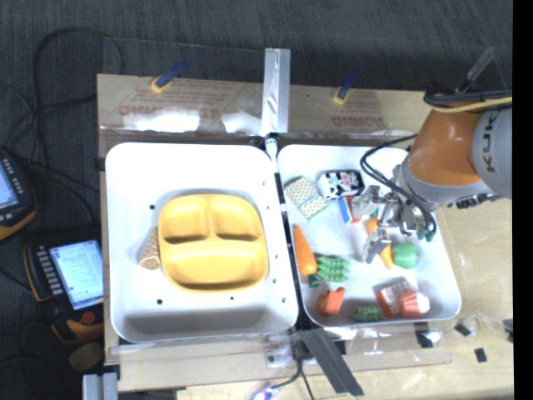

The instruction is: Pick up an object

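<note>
Your bench sits on dark carpet, two shallow white bins side by side, and I place everything against the right bin (454, 294), where the arm works. Along its near wall you see a red-and-white packet (401, 299), a small green piece (366, 313) and a red-orange toy (332, 300); what they are is too small to read. Further in, a carrot (305, 252) lies along its left wall with a green pod (331, 267) just beside it. Toward the middle the gripper (379, 238) hangs over the clutter, a round green toy (405, 255) just to its right; I cannot tell how the pincer stands, and an orange shape beneath it is partly hidden. Near the far wall lie a checked packet (303, 195) and a black-and-white toy (340, 183). Left of this bin, the other bin (125, 223) holds a yellow divided tray (213, 240) that hides most of a tan cone (150, 252).
</note>
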`<state>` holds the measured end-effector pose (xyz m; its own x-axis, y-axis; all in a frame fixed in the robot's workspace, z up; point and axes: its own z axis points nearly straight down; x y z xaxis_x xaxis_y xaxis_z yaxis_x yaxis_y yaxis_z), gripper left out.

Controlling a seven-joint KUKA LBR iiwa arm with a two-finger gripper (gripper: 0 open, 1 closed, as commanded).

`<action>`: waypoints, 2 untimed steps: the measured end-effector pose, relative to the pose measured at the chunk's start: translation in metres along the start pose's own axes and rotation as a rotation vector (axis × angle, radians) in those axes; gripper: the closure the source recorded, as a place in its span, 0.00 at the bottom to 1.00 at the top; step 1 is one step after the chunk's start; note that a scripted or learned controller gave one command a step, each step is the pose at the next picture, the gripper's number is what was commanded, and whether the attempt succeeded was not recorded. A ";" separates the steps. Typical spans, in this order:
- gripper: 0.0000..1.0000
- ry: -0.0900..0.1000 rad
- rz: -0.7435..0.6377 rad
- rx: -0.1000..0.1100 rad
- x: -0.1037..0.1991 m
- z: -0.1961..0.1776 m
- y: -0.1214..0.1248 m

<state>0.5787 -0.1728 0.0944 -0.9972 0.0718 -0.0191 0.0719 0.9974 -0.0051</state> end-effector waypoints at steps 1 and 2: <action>1.00 -0.010 -0.001 0.005 -0.003 -0.011 0.000; 1.00 0.015 0.000 -0.005 0.002 -0.113 0.055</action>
<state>0.5789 -0.1168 0.2074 -0.9974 0.0715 -0.0042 0.0715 0.9974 -0.0001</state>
